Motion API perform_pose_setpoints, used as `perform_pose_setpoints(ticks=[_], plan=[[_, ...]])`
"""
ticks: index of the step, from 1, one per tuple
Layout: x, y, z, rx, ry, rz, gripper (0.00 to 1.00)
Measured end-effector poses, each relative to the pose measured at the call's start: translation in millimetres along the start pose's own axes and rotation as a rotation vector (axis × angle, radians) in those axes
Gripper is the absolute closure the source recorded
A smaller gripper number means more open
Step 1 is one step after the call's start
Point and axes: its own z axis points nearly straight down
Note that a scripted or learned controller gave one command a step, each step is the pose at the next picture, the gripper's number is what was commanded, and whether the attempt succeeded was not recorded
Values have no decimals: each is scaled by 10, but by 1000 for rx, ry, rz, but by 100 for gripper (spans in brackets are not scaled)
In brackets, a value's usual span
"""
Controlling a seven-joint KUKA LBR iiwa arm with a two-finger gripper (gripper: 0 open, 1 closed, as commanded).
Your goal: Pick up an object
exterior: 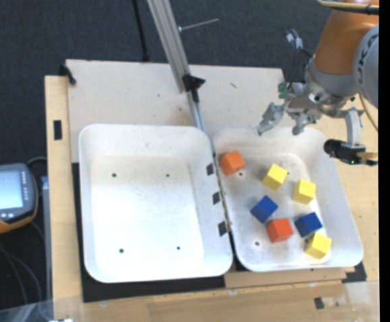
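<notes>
Hovering at the upper right of the frame, the gripper (283, 121) is seen above the far rim of the right bin (346, 200), with its two fingers spread apart and nothing between them. Seven small cubes are scattered in that bin. An orange cube (232, 162) lies nearest the bin's upper left corner, just beside the divider. Two yellow cubes (275, 176) (304, 191) are found near the middle, a blue cube (264, 208) below them, and a red-orange cube (280, 230), a second blue cube (308, 223) and a third yellow cube (317, 245) are clustered toward the lower right, nearly touching. The left bin (148, 139) is shown beside it.

The cubes are judged to be light and rigid, with flat, fairly smooth faces, so little squeeze should be needed. A hold is best taken across two opposite flat sides, not the corners. The orange cube is considered the easiest pick, since it is set apart from the others, though the nearby wall may crowd one finger.
</notes>
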Motion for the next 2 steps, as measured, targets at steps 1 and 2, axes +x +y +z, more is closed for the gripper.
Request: perform_pose_setpoints(ticks=[1,2], plan=[[-458,-11,1014,6,1,9,0],[-580,-719,1491,0,4,9,0]])
